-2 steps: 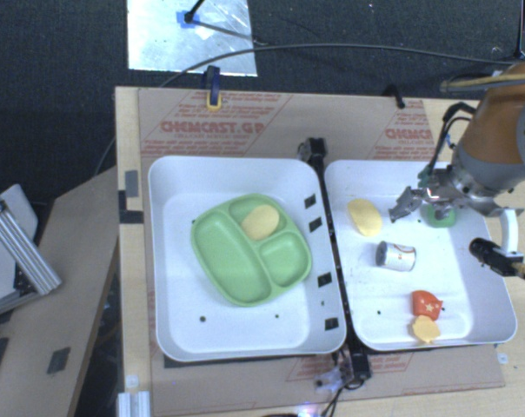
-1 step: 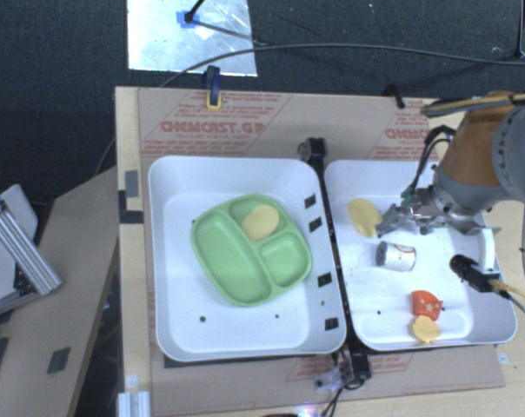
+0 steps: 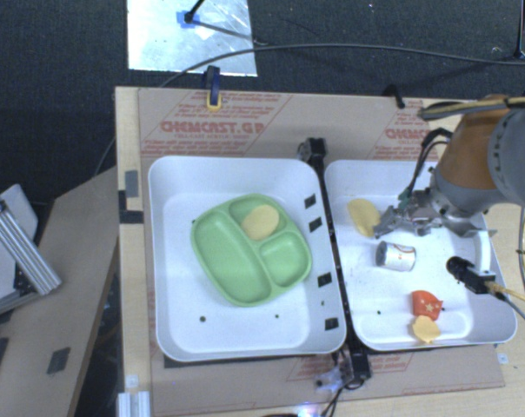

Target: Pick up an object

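- Green divided plate [image 3: 245, 263], centre of the left bin [image 3: 171, 233]; a yellow piece [image 3: 262, 221] lies in its upper compartment. Well apart from the arm, so no hazard here.
- Pale yellow item [image 3: 362, 216], upper left of the right bin [image 3: 497, 320], just beside the gripper [image 3: 395, 225]; a descent could nudge it aside.
- Gripper, centre right of frame: whether apart or together, cannot tell.
- Grey-white cylinder [image 3: 395, 255], just below the gripper; likely to roll.
- Red piece [image 3: 426, 303] and yellow piece [image 3: 425, 328], lower right, touching; a grasp may catch both.
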